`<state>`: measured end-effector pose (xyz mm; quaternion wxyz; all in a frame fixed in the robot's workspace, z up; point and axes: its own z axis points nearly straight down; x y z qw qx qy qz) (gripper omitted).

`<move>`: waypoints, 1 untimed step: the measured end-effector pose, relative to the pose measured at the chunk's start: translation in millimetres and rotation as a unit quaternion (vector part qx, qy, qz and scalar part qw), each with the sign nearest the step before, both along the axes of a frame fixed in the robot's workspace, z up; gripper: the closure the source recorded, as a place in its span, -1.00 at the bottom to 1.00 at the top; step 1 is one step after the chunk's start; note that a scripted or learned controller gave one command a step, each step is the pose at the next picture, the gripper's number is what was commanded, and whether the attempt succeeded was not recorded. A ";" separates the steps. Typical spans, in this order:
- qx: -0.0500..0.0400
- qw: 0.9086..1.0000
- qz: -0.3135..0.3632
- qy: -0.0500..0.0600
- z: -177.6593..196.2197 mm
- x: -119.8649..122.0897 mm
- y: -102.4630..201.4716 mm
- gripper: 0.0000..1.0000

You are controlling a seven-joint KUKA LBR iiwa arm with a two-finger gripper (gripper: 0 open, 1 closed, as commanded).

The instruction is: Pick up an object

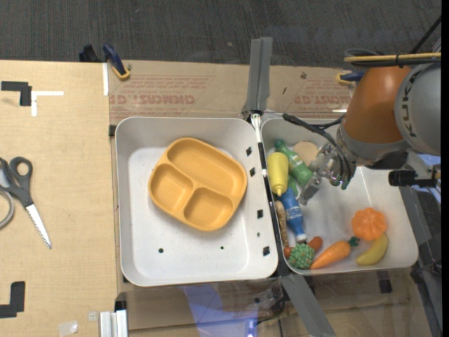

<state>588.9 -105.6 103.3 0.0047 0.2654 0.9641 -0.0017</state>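
My gripper [317, 180] hangs low over the right bin [407, 258], near its left-middle, under the grey and orange arm. Just left of it lie a green bottle [295, 167] and a yellow bottle [278, 172], with a tan round object [306, 149] behind them. A blue bottle [293, 217] lies just below the gripper's tip. Along the bin's front sit a broccoli [302, 255], a carrot [331, 253], an orange fruit [369, 223] and a banana [373, 250]. I see nothing held in the gripper.
The left bin [133, 258] holds a yellow divided plate [198, 183]. Scissors [24, 195] lie on the bench at the far left. A divider wall [263, 188] separates the two bins.
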 end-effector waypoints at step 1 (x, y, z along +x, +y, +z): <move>0.002 1.000 -0.005 0.002 -9.3 51.4 2.0 -1.00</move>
